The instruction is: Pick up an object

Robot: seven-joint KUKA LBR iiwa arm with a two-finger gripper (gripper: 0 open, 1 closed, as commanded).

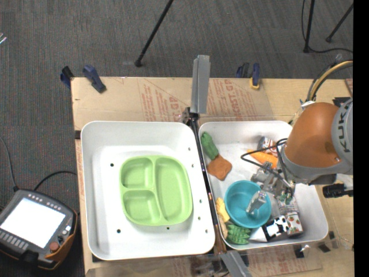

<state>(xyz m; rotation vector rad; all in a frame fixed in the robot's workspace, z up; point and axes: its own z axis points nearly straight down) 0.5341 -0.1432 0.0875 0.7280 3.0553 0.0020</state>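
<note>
One gripper hangs over the blue bowl, fingers narrowly parted and holding nothing, apparently lining up on its rim.

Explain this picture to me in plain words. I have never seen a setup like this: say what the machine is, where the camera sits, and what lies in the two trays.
One camera looks down at a slant on a bench. The grey and orange shape at the right is a robot arm; its gripper hangs over a blue bowl in the right bin. Whether it grips anything is unclear. That bin also holds a brown piece, green items, something yellow and a black-and-white box. The left bin holds a green divided plate. At the bottom left lies a handheld screen.
</note>
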